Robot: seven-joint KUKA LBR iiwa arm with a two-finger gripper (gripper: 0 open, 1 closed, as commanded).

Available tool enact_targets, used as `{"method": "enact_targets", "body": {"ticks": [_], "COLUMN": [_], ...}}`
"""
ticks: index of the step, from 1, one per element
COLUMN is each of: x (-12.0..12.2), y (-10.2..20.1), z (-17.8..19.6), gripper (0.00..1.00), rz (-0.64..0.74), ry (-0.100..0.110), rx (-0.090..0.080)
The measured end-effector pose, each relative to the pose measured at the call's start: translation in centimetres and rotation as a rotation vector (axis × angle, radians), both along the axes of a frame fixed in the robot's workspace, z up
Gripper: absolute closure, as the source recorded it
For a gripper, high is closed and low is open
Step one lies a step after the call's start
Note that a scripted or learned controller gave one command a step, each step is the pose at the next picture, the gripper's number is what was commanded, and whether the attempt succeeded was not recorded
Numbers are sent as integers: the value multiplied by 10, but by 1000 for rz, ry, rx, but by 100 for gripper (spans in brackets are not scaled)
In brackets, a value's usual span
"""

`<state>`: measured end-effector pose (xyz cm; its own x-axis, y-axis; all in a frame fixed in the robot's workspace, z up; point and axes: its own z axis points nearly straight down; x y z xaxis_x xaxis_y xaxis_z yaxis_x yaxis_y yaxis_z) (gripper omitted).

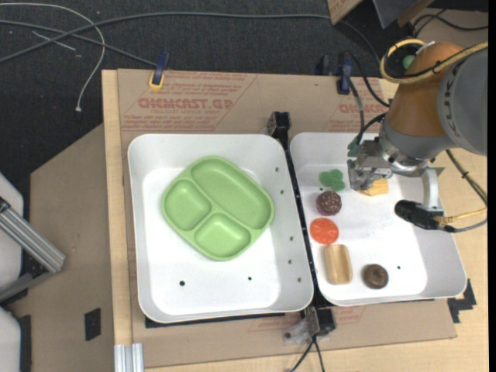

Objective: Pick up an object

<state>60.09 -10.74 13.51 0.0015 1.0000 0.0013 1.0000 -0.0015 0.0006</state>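
My gripper (366,178) sits low in the right bin (434,273), toward its 12 o'clock end; finger state: cannot tell. Yellow wedge (378,187) lies just beside it at 3 o'clock, green piece (332,179) at 9 o'clock. Further toward 6 o'clock: 4 items, dark ball (328,202), red disc (324,230), tan roll (337,263), brown ring (376,276). Left bin (155,277) holds 1 green divided plate (218,207).

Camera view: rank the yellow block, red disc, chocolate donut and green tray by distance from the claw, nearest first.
1. Yellow block, right beside the claw.
2. Red disc, lower left of it.
3. Chocolate donut, right bin's near edge.
4. Green tray, left bin.
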Motion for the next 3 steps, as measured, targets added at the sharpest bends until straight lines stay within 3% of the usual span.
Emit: {"method": "enact_targets", "body": {"ticks": [1,2,3], "x": [-3,-2,-19], "y": [-4,-4,47], "z": [63,92,87], "gripper": [100,100,100], "rz": [1,2,7], "ry": [-6,-4,3], "rx": [-3,-2,2]}}
